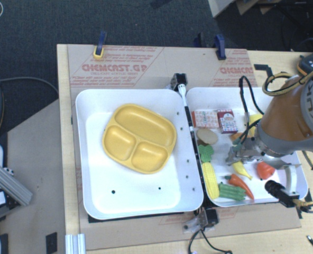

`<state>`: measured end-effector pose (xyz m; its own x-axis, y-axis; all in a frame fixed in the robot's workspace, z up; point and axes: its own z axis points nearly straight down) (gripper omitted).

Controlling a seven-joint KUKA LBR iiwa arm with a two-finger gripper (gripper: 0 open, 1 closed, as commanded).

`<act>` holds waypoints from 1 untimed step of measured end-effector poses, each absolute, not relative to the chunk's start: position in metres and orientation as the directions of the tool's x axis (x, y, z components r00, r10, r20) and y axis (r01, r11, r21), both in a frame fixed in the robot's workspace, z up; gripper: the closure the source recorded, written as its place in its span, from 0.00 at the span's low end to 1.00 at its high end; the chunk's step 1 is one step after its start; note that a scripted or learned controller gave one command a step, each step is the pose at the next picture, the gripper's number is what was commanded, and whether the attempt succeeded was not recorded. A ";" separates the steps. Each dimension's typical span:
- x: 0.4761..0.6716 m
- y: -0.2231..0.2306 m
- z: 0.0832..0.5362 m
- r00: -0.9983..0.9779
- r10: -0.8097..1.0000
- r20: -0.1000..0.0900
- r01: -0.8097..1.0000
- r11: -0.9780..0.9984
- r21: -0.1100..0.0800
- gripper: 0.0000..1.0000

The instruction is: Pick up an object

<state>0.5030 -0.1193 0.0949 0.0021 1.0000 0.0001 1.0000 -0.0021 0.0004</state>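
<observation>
Camera view: pincer [240,155] down in right bin [299,187] among toy food, opening impossible to tell; approach step, nothing gripped. Small yellow piece [241,169] at six o'clock of it. Next: settle, close, lift

In the right bin [296,187] we see small toy foods lying loose: a corn cob [210,179] along the left wall, a green bean pod [236,192] beside it, an orange carrot [240,181], a yellow banana [241,169], a red strawberry [265,170], a brown disc [207,137], and a red-and-white packet [215,119] at the far end.
</observation>
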 end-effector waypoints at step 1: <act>0.506 -0.120 0.158 -0.001 1.000 -0.002 1.000 0.001 0.006 1.00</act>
